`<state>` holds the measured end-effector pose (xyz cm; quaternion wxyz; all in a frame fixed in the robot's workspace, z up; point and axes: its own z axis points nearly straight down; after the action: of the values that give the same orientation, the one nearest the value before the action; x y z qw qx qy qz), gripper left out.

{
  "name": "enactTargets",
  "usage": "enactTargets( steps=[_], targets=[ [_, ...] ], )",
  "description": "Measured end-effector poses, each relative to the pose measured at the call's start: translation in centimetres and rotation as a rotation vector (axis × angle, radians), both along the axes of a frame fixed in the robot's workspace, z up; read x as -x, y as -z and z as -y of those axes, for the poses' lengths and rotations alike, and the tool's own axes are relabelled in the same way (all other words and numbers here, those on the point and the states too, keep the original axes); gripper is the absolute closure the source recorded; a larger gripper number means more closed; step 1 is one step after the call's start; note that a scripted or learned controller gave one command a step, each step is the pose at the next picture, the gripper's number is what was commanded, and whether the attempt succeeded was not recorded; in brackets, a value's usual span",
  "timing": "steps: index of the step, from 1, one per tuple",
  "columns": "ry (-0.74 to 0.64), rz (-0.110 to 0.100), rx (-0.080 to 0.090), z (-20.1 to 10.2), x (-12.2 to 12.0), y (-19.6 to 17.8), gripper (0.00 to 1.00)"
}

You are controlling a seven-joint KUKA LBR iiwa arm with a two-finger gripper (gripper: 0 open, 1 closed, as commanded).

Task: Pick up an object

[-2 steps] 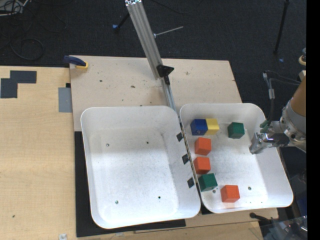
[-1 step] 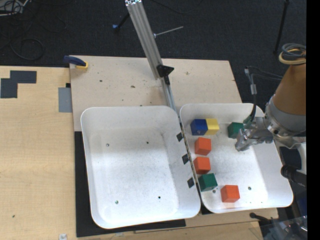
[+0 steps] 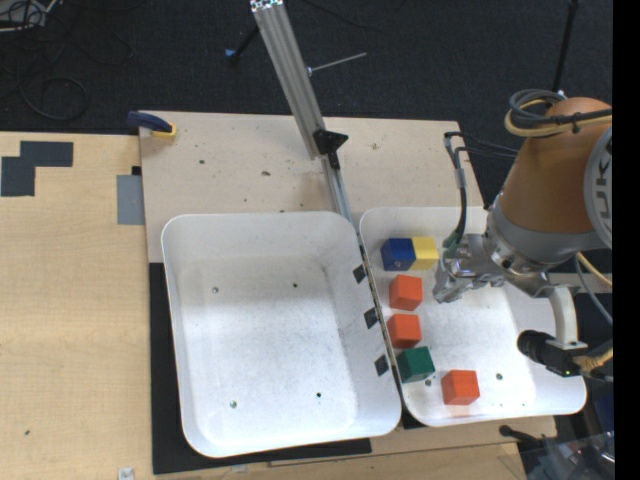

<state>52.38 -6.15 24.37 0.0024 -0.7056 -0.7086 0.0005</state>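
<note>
The arm (image 3: 560, 183) is reaching in over the right bin (image 3: 520, 393), and its bulk is hiding much of that bin's upper right part. The left bin (image 3: 200, 258) is lying just beside it, the two rims touching along the middle.

The gripper (image 3: 455, 280) is hanging low, just to the right of the upper orange cube (image 3: 405, 292) and below the yellow cube (image 3: 425, 252). Whether it is open or closed I cannot tell, as it is reading as a blurred metallic cluster, and nothing is showing inside it.

The main risk, as I judge it, is crowding. The blue cube (image 3: 397, 254) and the yellow one are sitting touching each other, with the upper orange cube just below them and a second orange cube (image 3: 404, 329) near beneath that. A descent slightly off centre could be landing on a cube's top, or nudging one cube into its neighbour or against the bin's left wall instead of straddling it.

The green cube (image 3: 416, 364) is lying against the left rim, awkward for closing around. The lone orange cube (image 3: 460, 387), sitting apart near the front, is looking the easiest target: small, matte, square-edged
</note>
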Motion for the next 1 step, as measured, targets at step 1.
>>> enactTargets(
  steps=[1],
  targets=[
    [0.0,0.001,0.001,-5.33,-2.61,1.04,1.0]
  ],
)
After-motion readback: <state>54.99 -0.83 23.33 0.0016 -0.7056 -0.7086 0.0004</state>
